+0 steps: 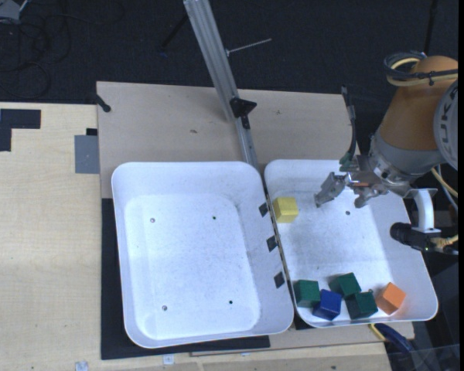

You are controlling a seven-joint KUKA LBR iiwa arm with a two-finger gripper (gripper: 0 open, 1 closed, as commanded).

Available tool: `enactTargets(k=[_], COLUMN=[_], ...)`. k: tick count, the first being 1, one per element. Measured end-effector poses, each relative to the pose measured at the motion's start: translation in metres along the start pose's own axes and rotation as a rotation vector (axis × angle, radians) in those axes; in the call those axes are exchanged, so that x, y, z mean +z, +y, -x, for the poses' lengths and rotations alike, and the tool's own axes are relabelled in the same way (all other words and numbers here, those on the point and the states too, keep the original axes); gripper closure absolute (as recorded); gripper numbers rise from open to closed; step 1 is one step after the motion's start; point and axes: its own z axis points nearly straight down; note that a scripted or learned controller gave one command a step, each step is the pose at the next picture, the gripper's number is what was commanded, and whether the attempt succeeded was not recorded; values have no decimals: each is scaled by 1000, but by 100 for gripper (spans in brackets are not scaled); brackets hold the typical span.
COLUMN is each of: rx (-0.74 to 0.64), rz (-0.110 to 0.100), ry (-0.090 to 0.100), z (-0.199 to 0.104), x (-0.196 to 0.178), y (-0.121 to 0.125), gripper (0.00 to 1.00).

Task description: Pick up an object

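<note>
Above the right bin, in the camera view, the end effector is hovering over the upper part of the white floor, its two fingers spreading apart with nothing between them. One finger is pointing down and left toward the divide between the bins, the other is angling down toward the right wall. The grey arm, with its orange band, is reaching in from the right edge and is leaning over the right bin's upper right corner.

Just left of the end effector, a yellow block is sitting against the right bin's left wall, near but apart from the nearer finger. Along the right bin's lower edge, a cluster of blocks is crowding together: a green block at the left, a blue block just beside it, a second green block a little higher, a third green block next to the blue one, and an orange block at the right end near the corner. This cluster is lying well apart from the end effector.

The left bin is sitting side by side with the right bin on the pale wooden surface. A slanted metal rail is rising from the surface behind the bins, toward the top of the view.
</note>
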Motion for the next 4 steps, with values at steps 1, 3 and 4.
enactTargets(k=[1, 3, 4], rx=[-7, -10, -1], rz=[3, 7, -4], ry=[1, 3, -1], z=[-41, -130, -110], x=[12, 9, 12], y=[63, 72, 18], gripper=[0, 0, 0])
